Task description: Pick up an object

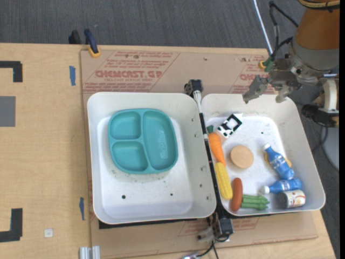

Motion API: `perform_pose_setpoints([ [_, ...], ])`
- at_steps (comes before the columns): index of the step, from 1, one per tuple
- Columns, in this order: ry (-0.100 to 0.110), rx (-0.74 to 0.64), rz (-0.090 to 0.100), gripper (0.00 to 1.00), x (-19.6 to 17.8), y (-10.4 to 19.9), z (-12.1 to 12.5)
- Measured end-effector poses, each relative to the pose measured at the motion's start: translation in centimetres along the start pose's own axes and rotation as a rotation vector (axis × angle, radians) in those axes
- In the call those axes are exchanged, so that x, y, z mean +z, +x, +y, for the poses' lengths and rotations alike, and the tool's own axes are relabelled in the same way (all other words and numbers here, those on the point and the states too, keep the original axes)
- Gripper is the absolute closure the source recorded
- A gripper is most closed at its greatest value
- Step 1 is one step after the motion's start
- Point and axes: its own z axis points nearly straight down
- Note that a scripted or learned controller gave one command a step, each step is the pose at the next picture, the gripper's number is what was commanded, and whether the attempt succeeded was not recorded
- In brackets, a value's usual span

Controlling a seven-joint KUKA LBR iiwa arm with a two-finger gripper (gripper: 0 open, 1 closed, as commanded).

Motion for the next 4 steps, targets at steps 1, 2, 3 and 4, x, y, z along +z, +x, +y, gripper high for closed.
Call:
perform_pose_setpoints([
  [1,0.003,0.048,0.001,0.00,9.6,2.7,0.6],
  [2,0.000,-0.244,0.001,0.00,9.4,3.8,-0.7],
  [3,-0.005,-0.581,-0.002,0.00,9.4,5.1,1.2],
  [4,-0.006,-0.906,-0.003,0.00,9.4,5.3,2.5],
])
